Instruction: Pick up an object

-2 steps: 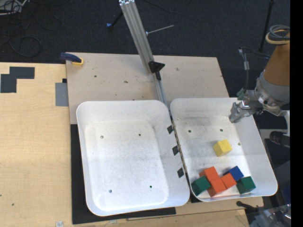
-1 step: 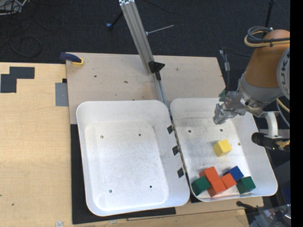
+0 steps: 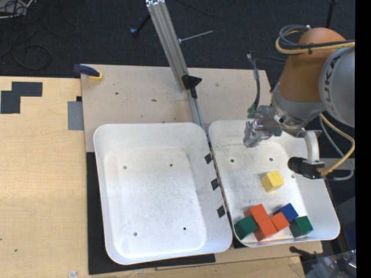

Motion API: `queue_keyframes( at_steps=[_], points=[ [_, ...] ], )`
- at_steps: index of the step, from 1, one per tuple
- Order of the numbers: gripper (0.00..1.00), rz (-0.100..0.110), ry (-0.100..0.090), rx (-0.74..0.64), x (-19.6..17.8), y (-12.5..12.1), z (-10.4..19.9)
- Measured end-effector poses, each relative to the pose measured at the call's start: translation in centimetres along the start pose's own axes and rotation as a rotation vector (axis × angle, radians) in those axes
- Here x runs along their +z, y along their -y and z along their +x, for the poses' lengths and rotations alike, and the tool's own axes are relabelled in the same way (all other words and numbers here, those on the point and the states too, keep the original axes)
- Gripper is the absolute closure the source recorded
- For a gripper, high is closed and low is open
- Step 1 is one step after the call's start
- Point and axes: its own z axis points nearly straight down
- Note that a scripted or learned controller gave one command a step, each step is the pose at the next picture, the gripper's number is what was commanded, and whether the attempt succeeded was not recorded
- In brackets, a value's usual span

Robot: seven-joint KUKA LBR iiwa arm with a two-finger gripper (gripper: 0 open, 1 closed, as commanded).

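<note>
Yellow block (image 3: pixel 272 180) lies at five o'clock from the gripper (image 3: pixel 253 136), apart; the arm (image 3: pixel 307 80) bends down from the right. Grip state: cannot tell.

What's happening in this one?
A grey and orange arm reaches in from the right over the right bin. Its gripper hangs above the bin's far end, with nothing visible between its fingers. The blocks sit untouched nearer the camera: a yellow block alone, and a cluster of orange, blue and green blocks at the near edge. The left bin lies beside it. No pick has been made yet.
</note>
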Motion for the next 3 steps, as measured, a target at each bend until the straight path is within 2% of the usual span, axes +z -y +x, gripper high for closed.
queue_keyframes(
  at_steps=[1,2,3],
  points=[
    [1.0,0.003,0.0,-0.002,0.2,-0.3,6.1],
    [1.0,0.0,0.0,-0.001,-0.6,-1.7,12.0],
    [1.0,0.001,0.001,0.001,0.2,-3.2,16.7]
  ],
)
